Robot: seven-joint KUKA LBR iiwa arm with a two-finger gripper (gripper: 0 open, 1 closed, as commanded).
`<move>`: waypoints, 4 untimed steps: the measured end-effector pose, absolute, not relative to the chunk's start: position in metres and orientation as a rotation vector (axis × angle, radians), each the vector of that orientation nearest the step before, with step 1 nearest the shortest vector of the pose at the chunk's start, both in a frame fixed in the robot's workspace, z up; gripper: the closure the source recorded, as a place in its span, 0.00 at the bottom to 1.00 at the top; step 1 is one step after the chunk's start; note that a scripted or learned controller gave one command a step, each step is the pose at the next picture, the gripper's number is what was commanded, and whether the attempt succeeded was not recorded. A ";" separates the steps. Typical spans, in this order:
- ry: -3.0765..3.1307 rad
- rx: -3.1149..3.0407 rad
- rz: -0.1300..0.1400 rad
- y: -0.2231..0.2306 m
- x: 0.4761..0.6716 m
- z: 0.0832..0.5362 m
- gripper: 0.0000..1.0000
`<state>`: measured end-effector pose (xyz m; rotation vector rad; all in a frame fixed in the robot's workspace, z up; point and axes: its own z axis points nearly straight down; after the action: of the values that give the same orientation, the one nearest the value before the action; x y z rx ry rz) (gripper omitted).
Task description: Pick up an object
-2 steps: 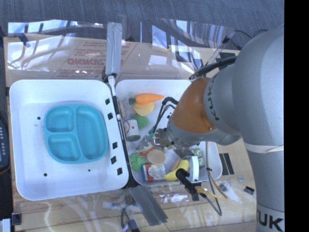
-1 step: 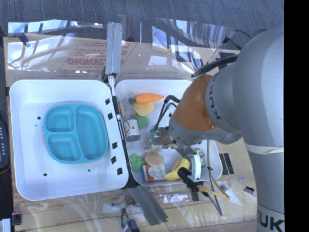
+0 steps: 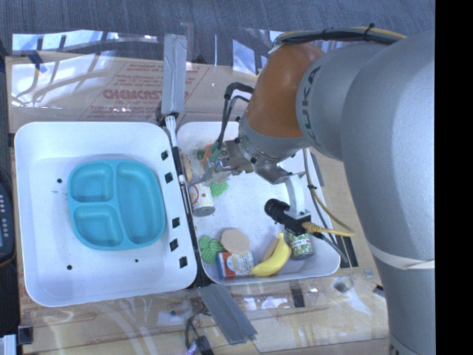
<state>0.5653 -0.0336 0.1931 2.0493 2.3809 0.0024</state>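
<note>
Overhead, we note the grey two-finger gripper (image 3: 209, 161) near the right white plastic bin's (image 3: 325, 266) left wall; its finger state we cannot tell. The yellow banana (image 3: 274, 258) lies apart.

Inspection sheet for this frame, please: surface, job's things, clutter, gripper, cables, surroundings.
Surface: two white bins, left bin and right bin, on a cardboard-lined bench.
Job's things: in the right bin, a banana, a small can, a red carton, a green jar.
Clutter: blue divided tray in the left bin.
Gripper: gripper low over the right bin's far left corner.
Cables: yellow cable along the arm.
Surroundings: grey carpet.
</note>
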 end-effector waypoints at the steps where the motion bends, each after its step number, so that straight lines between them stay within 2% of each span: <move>1: 2.346 2.090 -0.001 -0.070 0.587 0.210 1.00; 2: 2.248 2.198 -0.004 -0.094 0.629 0.187 1.00; 3: 2.249 2.196 -0.003 -0.094 0.629 0.188 0.00; 4: 2.200 2.255 -0.011 -0.134 0.587 0.095 0.00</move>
<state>0.5866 -0.1340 0.0950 2.2553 2.1999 -0.0114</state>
